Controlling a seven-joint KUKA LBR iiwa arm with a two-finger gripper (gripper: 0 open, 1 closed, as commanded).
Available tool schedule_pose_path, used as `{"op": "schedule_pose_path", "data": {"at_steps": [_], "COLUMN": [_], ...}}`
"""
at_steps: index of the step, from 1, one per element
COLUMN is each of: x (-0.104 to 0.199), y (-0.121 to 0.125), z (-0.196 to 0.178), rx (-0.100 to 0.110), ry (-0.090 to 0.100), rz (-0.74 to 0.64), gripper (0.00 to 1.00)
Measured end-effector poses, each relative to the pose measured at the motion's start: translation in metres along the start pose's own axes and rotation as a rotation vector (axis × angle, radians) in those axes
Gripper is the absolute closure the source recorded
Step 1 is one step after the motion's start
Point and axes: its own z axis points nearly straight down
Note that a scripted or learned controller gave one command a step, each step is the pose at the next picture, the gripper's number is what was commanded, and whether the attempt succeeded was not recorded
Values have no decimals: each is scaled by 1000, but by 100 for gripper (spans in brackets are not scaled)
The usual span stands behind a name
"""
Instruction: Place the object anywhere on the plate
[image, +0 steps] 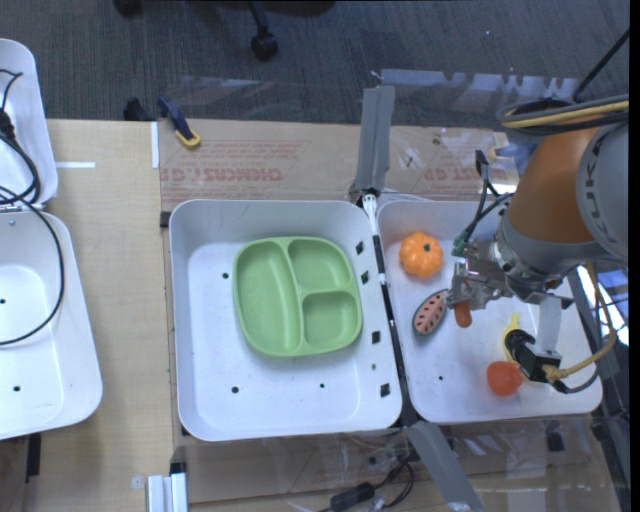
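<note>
Down at the tip, the fingers (463, 303) sit low over the right bin (440, 392), in its left-middle part, right of the frame's centre. From this height I cannot tell whether they are spread or pressed together. A small reddish-brown piece (462, 317) shows right at their lower end. It is so close that I cannot tell whether it is pinched or only lying on the bin floor under them.

Just to the left of that piece lies a watermelon slice (430, 313), tilted, near the wall between the bins. Above it, toward the bin's upper left, stands a small orange pumpkin (421, 254). Lower right in the same bin there is an orange-red ball (504, 378).

Moving outward, the grey wrist (530, 255) rises up and to the right from the fingers. Above it comes the broad orange band (560, 180), then the grey arm body at the frame's right edge. So the arm leans in from the upper right and slants down and leftward over the right bin.

The green plate (297, 295), with three compartments, lies in the middle of the left bin (200, 340), well apart from the fingers. Both bins rest on the wooden table (110, 200).
</note>
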Motion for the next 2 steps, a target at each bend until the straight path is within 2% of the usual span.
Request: {"op": "schedule_pose_path", "data": {"at_steps": [1, 2], "x": [57, 114], "y": [43, 18], "z": [0, 0], "rx": [0, 3], "ry": [0, -1], "rz": [94, 160], "gripper": [100, 100]}}
